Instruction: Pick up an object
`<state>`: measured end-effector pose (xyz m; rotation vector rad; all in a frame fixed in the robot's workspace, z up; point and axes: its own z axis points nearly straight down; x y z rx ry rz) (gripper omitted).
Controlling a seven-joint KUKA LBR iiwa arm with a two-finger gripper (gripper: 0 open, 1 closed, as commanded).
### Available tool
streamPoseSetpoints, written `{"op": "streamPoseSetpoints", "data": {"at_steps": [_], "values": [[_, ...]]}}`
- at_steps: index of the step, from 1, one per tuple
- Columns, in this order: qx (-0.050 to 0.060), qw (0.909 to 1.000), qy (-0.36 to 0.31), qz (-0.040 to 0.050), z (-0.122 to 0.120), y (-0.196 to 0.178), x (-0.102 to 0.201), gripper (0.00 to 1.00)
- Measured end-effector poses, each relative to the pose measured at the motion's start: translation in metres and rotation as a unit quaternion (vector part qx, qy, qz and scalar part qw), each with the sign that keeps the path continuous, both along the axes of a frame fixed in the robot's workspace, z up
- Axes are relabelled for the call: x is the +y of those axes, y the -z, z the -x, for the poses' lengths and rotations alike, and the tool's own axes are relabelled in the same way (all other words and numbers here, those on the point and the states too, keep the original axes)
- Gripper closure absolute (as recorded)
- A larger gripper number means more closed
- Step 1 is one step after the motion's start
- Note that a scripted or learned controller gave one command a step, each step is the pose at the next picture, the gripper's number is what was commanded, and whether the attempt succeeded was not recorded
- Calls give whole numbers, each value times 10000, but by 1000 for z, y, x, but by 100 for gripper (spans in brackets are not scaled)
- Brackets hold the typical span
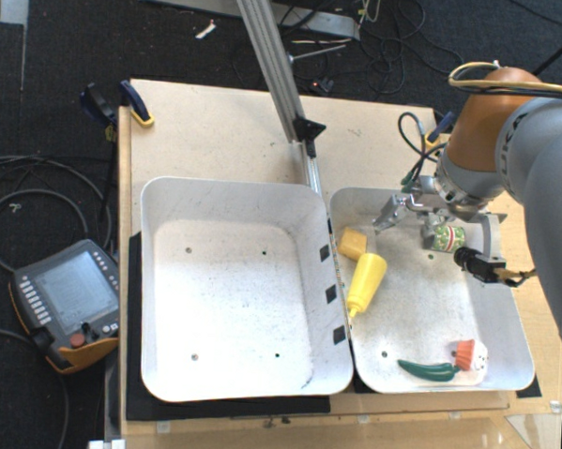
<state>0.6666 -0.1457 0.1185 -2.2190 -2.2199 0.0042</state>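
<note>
My gripper (pixel 416 217) hangs over the back of the right bin (pixel 501 320), under the orange band of the arm. A small green can (pixel 445 239) lies on its side right beside the gripper, partly tucked under it. Whether the can is touched or held is unclear from this angle. A yellow block (pixel 353 242) and a yellow squeeze bottle (pixel 365 281) lie near the bin's left wall. At the front of the bin are a green pepper (pixel 426 369) and a small orange and white object (pixel 469 355).
The left bin (pixel 155 212) stands next to the right one. A slanted metal pole (pixel 275 64) runs from the back down to the gap between the bins. A teach pendant (pixel 66 297) lies on the floor at the left.
</note>
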Motion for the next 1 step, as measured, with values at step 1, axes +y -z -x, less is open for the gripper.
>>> {"op": "streamPoseSetpoints", "data": {"at_steps": [1], "values": [[-6, 10000, -8, 1, 0, 25, 1, 0]]}}
